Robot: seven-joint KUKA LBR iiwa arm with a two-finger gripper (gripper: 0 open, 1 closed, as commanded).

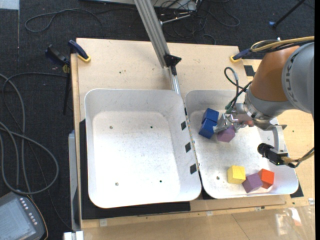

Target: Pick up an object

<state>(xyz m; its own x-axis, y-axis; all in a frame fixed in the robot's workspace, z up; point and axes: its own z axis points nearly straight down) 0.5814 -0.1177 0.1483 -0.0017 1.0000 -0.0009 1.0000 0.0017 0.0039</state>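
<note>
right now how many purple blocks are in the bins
2, both in the right bin: one purple block at the gripper beside the blue block, another near the front between yellow and orange blocks. The arm may hide more.

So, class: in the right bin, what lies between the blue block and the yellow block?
Bare white bin floor separates the blue block from the yellow block in the camera view.

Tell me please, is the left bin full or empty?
Empty: the left bin shows bare white floor, while all the blocks lie in the right bin.
</note>
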